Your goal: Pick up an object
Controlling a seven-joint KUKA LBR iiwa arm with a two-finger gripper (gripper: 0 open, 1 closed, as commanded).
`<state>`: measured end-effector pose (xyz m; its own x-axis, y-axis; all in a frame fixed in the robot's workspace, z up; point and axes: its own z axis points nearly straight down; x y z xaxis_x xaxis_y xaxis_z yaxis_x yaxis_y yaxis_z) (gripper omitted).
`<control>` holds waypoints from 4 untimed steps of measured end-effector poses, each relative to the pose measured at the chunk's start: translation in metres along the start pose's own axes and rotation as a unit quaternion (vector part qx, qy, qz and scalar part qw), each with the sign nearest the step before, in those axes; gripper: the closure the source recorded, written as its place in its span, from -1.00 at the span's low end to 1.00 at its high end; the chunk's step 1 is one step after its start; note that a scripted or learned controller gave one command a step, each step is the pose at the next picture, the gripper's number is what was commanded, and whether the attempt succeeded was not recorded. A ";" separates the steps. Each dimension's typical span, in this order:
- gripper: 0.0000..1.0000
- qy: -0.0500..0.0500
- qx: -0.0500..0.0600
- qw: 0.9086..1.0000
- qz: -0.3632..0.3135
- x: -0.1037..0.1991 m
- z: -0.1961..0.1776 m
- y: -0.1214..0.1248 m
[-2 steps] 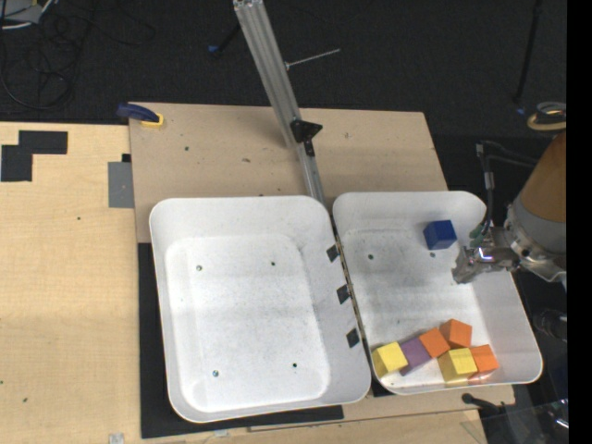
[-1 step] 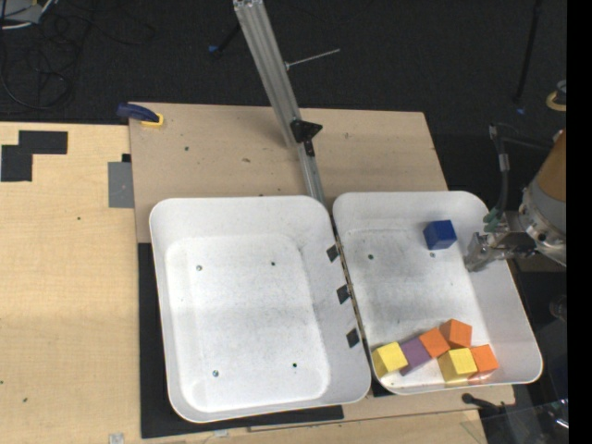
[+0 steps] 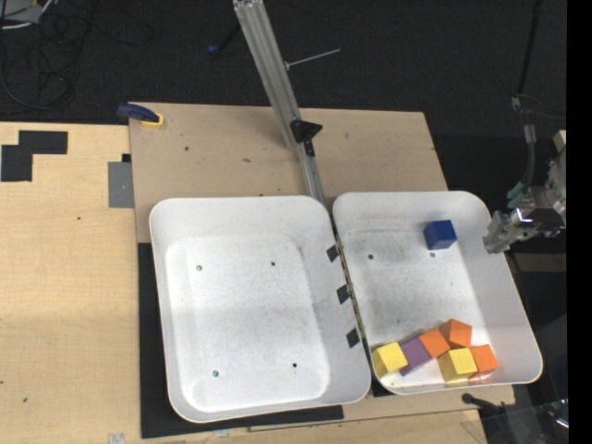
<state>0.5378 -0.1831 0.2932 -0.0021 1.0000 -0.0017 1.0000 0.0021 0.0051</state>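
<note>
A blue cube (image 3: 440,234) sits alone near the far right corner of the right bin (image 3: 407,213). In that bin's near corner lies a cluster of small blocks: a yellow block (image 3: 390,357), a purple block (image 3: 415,355), orange blocks (image 3: 456,332) and another yellow block (image 3: 457,364). My gripper (image 3: 504,230) hangs at the far right, just outside the right bin's right rim, level with the blue cube and apart from it. Nothing shows between it and the bin.
The left bin (image 3: 242,213) lies beside the right one, joined by black clips. A slanted aluminium rail (image 3: 276,74) rises behind the bins. A blue and yellow clamp (image 3: 141,114) grips the bench's far left edge.
</note>
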 end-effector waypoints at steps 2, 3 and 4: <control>1.00 0.002 0.005 1.000 -0.001 0.109 0.025 0.002; 1.00 0.002 0.006 1.000 -0.001 0.160 0.043 0.006; 1.00 0.002 0.005 1.000 -0.001 0.210 0.045 -0.004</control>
<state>0.5336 0.0270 0.2477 -0.0039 1.0000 0.0025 1.0000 0.0039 -0.0054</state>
